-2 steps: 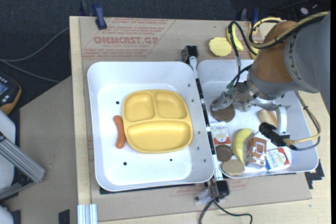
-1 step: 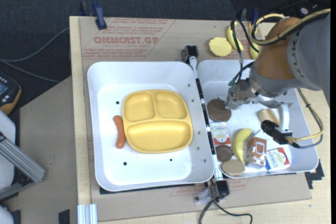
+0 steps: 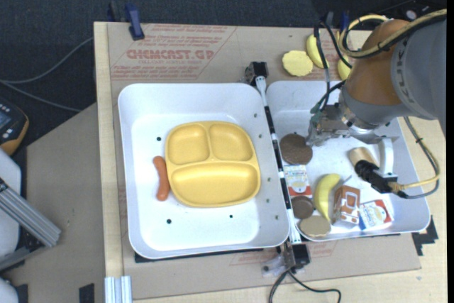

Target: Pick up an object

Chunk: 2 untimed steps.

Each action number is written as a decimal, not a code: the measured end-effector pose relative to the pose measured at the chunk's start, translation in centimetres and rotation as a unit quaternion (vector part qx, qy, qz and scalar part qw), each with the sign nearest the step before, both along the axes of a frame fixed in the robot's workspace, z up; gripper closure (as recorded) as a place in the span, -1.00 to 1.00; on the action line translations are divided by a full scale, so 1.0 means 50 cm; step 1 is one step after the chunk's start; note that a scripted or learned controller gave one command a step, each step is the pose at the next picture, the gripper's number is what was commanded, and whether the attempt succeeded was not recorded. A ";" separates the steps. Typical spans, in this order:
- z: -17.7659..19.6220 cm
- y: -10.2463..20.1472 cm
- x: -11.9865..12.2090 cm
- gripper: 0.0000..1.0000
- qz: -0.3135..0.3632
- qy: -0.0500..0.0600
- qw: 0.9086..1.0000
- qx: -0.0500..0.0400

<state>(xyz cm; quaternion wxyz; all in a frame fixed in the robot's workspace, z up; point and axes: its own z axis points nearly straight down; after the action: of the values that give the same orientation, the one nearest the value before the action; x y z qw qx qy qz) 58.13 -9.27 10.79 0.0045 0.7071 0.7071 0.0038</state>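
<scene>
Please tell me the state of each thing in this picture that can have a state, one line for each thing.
Tool: low in the right bin, near the brown disc, fingers hard to see.
Yellow tray: upright in the left bin, its three sections bare.
Sausage: lying flat beside the tray, in the left bin.
Banana: lying among other items in the right bin.
Brown disc: lying flat in the right bin.
Milk carton: lying on its side.

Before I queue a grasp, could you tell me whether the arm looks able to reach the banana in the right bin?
Probably yes: the banana lies uncovered, near the gripper.
</scene>
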 end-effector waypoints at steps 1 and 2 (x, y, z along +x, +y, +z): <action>-0.001 0.000 0.000 -1.00 0.000 0.001 1.000 0.000; -0.042 -0.001 -0.021 -1.00 -0.001 0.003 1.000 0.001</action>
<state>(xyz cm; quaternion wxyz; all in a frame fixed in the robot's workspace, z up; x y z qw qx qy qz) 57.07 -9.33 8.67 0.0018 0.7076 0.7066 0.0026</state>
